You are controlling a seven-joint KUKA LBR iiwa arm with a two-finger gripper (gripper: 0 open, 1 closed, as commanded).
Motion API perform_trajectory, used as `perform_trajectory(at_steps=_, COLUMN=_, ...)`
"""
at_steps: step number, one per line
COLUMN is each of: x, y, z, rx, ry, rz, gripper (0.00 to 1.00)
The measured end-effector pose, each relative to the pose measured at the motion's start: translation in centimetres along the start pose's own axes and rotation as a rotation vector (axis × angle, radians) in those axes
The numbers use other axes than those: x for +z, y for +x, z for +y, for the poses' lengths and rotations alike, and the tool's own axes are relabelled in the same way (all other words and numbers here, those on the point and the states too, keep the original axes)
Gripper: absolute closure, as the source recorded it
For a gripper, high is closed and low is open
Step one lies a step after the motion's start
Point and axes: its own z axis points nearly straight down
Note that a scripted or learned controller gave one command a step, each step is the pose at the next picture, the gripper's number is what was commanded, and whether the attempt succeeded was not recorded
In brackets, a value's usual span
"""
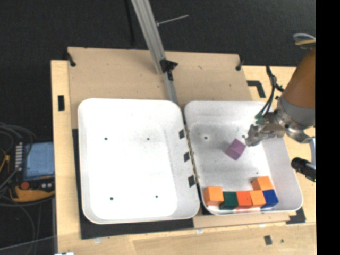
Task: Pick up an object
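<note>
Grey arm with its orange band reaches in from the right, gripper (255, 134) low over the right-hand shallow white bin (212, 118). Whether the fingers are open or closed, I cannot tell. The purple cube (236, 149) sits just beside them, mid-bin. Orange, green and blue blocks (241, 197) line the lower rim.

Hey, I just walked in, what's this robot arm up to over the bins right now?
The arm reaches in from the right over the right bin, with its gripper down beside a purple block near the bin's middle. The view does not show the block between the fingers, so nothing counts as picked up yet. A cluster of orange, green and blue blocks lies along the bin's near edge.
</note>
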Motion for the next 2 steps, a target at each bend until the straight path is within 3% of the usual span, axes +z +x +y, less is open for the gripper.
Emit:
perform_trajectory(at_steps=1, x=-5.4, y=-1.2, z=0.1, rx=-0.002, ry=0.001, rz=-0.001, gripper=1.00)
perform_trajectory(at_steps=2, x=-4.5, y=4.2, z=1.9, rx=-0.001, ry=0.007, rz=0.001, gripper=1.00)
